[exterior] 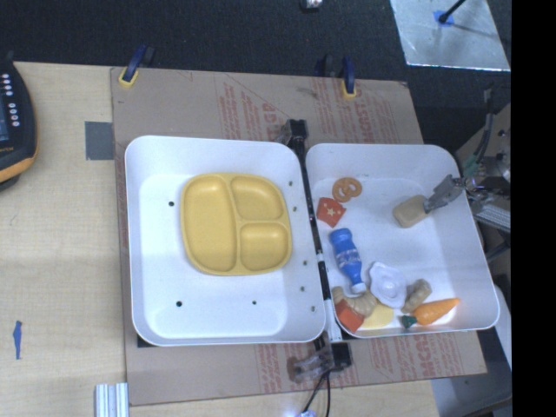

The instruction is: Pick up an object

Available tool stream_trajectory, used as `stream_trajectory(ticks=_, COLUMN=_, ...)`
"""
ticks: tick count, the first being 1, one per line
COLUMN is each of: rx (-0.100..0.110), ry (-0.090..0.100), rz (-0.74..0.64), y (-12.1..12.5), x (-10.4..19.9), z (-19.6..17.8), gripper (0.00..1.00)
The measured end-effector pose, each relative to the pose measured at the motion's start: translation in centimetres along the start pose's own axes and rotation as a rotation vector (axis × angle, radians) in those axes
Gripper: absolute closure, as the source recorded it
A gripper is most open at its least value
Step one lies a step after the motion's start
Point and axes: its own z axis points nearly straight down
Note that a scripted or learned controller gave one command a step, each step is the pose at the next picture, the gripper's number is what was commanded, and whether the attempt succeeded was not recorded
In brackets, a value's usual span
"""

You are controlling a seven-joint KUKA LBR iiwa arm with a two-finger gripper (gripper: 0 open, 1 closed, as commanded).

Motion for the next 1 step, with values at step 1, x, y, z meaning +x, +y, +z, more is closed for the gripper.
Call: stream_trajectory(ticks=1, rx=0.003, ry=0.001, rz=-0.004, y=10.03, x=0.07, z=11.89, gripper=0.00)
